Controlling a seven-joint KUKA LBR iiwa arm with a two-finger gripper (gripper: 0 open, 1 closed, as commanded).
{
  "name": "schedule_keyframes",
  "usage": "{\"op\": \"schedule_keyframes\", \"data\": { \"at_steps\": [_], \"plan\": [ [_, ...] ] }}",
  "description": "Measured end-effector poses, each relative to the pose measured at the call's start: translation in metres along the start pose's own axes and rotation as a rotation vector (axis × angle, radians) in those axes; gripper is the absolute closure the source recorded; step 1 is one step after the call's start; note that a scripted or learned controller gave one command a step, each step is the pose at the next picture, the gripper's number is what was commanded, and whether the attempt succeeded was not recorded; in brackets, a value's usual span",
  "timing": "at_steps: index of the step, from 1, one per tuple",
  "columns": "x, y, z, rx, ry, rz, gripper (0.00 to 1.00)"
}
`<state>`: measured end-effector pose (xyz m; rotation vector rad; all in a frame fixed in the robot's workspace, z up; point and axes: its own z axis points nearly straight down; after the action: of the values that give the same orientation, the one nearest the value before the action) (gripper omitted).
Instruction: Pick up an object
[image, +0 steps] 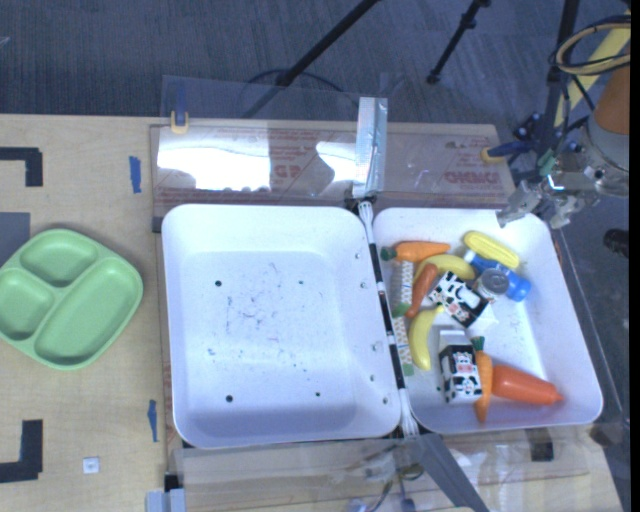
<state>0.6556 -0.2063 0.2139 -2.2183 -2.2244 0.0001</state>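
Objects for the pick all sit in the right bin (575, 335): yellow banana-shaped toy (490, 248) at the far side, blue-and-silver piece (503, 283) just in front of it, orange carrot (420, 250) near the divider, black-and-white cow-print block (456, 294) mid-pile, second cow-print block (460, 372) nearer the camera, another yellow banana (424, 335) along the left wall, big orange cone-shaped toy (520, 385) at the near right. They are crowded together, several touching or overlapping.

Claw (540, 205) hangs at the far right corner of that bin, over or just outside its rim; it is small and cluttered with cabling, so I cannot tell how wide it is set, and nothing is visibly in it. No contact with any object.

Key relation: the pile lies toward the camera and to view-left of the claw. Nearest candidate is the yellow banana-shaped toy, near the claw; its long axis runs slanted from upper left to lower right. My guess is the claw must move in and down, closing across that axis. Crowding risks a bad grip.

Left bin (200, 240) and green divided plate (70, 300) on the table (80, 440) are not involved.
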Motion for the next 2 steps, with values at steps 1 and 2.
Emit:
{"op": "schedule_keyframes", "data": {
  "at_steps": [1,2],
  "plan": [
    [0.0044,-0.055,0.0785,-0.014,-0.003,-0.016,0.0],
    [-0.002,-0.0471,0.0869,-0.032,-0.004,0.138,0.0]
  ]
}}
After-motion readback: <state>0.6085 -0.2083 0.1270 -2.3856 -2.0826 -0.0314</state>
